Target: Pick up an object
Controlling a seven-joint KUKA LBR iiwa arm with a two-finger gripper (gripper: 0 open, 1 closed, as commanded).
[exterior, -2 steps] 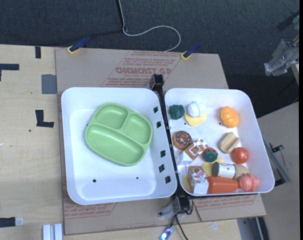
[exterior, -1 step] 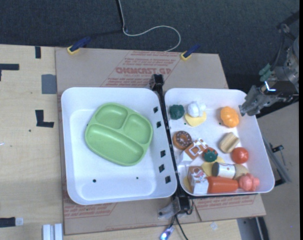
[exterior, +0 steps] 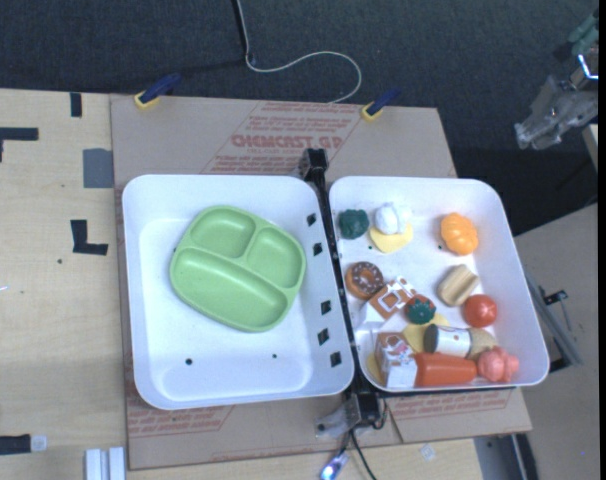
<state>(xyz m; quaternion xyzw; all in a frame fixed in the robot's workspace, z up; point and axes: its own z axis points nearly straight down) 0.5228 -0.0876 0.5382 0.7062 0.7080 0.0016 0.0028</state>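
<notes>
The right bin (exterior: 511, 230) holds several toy foods: a dark green piece (exterior: 353, 224), a white and yellow egg (exterior: 390, 224), an orange fruit (exterior: 459, 233), a chocolate donut (exterior: 364, 279), a bread roll (exterior: 456, 285), a red tomato (exterior: 479, 311), an orange carrot (exterior: 445, 371) and a pink piece (exterior: 497, 365). My gripper (exterior: 549, 120) hangs at the far right, above and outside the bin's back right corner, well away from the toys.
The left bin (exterior: 143, 298) holds a green sectioned plate (exterior: 240, 266). Both bins rest on a cardboard sheet (exterior: 273, 133) held by yellow and blue clamps (exterior: 156, 90). A white cable (exterior: 303, 63) loops across the dark floor behind.
</notes>
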